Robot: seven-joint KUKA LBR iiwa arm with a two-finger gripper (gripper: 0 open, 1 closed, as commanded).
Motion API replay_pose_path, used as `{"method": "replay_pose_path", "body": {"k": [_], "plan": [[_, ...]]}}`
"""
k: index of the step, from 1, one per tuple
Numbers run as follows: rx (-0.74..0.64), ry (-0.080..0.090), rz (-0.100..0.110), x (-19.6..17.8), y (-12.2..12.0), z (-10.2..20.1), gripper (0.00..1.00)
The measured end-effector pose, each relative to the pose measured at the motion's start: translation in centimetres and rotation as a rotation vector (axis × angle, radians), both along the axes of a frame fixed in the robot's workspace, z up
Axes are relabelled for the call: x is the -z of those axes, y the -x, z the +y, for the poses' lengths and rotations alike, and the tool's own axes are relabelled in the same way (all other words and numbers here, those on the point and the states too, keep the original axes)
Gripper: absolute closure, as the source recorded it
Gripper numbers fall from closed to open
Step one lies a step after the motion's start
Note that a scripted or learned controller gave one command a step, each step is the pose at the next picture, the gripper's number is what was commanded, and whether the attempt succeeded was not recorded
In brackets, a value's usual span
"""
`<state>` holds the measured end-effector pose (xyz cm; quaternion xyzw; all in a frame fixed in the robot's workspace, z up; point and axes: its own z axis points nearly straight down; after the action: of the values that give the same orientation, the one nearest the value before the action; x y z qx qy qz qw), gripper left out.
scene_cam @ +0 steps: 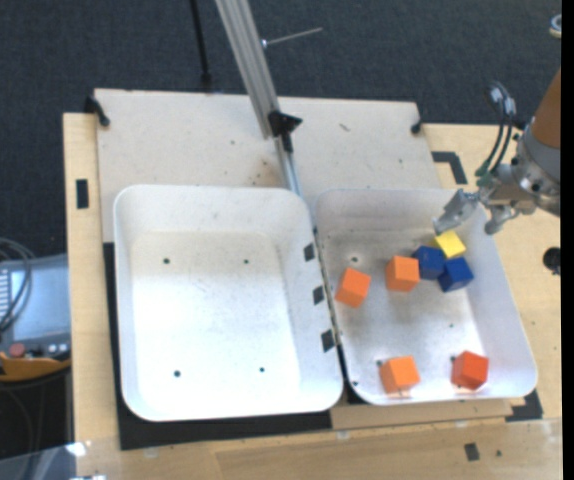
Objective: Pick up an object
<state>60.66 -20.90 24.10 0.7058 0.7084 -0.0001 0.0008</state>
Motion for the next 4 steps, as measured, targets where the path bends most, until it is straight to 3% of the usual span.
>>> {"method": "replay_pose_path", "body": {"k": [1, 2, 3, 4], "plan": [[-0.001, 0.001, 0.001, 0.0, 0.0, 0.0, 0.00], [0.004, 0.000, 0.005, 6.3, 0.0, -0.4, 0.00], [0.002, 0.003, -0.010, 10.0, -1.0, -0.3, 0.00], [0.002, 0.004, -0.009, 10.9, -1.0, -0.4, 0.00]]}}
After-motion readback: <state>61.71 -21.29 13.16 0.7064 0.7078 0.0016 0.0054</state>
